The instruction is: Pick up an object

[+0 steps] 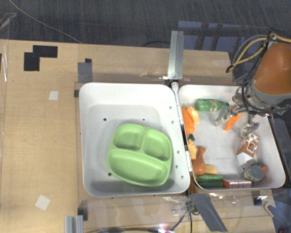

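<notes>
My gripper (236,121) hangs low over the upper right part of the right bin (276,152), under the orange band of the arm (277,71). Its two metal fingers (222,115) stand apart, so it is open. A small orange carrot-like piece (231,122) lies in the gap between them, and neither finger visibly presses on it. A green bottle (211,104) lies just to the left of the gripper. A brown and white carton (248,146) sits just below it.
Along the right bin's left wall lie orange and yellow toy foods (188,118) and a brown piece (199,164). A green cucumber (211,180), a red bar (238,183) and a dark round item (255,171) line its front. The left bin (94,130) holds a green divided plate (140,154).
</notes>
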Robot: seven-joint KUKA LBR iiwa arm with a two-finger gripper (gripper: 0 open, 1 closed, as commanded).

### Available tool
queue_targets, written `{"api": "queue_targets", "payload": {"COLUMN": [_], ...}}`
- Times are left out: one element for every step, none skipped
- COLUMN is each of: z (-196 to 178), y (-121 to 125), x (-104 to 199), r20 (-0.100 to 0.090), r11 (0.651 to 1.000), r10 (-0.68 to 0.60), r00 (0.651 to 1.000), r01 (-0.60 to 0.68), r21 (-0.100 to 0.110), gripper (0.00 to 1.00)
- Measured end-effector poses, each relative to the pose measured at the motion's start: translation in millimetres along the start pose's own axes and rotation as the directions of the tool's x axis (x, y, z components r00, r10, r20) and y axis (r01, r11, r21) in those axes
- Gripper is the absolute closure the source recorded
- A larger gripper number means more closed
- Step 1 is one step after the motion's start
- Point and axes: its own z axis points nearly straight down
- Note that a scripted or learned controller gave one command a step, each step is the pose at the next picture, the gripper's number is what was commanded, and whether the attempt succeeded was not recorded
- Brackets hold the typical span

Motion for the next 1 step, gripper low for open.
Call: {"api": "queue_targets", "payload": {"z": [-1.0], "y": [24.1], "x": [-13.8], "r20": [-0.001], "r11": [0.998], "r10": [-0.070], "r00": [0.998], "r01": [0.070], "r21": [0.001], "gripper": [0.00]}}
